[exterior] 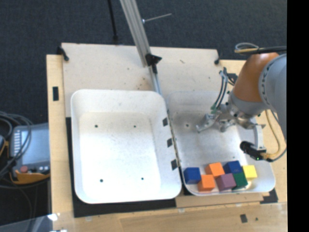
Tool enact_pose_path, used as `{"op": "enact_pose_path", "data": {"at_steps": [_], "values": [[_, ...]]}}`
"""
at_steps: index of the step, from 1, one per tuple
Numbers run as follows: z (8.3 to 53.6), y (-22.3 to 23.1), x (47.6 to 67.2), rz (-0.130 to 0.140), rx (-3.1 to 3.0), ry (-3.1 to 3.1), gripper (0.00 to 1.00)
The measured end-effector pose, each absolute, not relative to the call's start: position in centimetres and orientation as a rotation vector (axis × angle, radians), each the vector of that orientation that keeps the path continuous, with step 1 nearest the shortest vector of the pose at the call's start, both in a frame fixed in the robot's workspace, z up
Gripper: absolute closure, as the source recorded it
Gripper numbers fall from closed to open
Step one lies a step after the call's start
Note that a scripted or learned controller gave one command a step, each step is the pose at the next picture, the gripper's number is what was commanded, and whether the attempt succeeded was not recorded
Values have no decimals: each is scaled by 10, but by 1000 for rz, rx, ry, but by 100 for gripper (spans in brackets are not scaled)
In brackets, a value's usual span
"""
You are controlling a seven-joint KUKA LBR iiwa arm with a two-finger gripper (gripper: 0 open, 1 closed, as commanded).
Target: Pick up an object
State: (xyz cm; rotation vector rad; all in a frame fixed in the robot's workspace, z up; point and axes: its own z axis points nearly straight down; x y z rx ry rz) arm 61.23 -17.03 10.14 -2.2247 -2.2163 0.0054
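My claw (205, 125) hangs over the bare upper floor of the right-hand shallow white plastic bin (190, 108), and at this slant I cannot tell its state; nothing shows in its grip. What I am after lies along the near edge of that same bin: a huddle of small coloured cubes, a blue cube (192, 175) nearest the divider, two orange cubes (216, 168) (207, 182), a purple cube (225, 181), a green cube (240, 180), a second blue cube (233, 166) and a yellow cube (249, 171) out toward the rim. They touch one another, likely gathered where the floor meets the wall. The left-hand white bin (120, 144) sits beside it on the wooden bench (193, 57). I judge the pick not yet begun; the first blue cube, exposed on its divider side, looks easiest.
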Motion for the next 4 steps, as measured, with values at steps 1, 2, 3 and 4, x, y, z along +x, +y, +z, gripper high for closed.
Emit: {"op": "enact_pose_path", "data": {"at_steps": [1,2,3,4], "values": [[116,-171,614,-4,-2235,-2214,100],[161,-178,616,-5,-2232,-2220,100],[223,-173,614,-6,-2223,-2230,100],[265,-174,615,-5,-2221,-2231,100]]}}
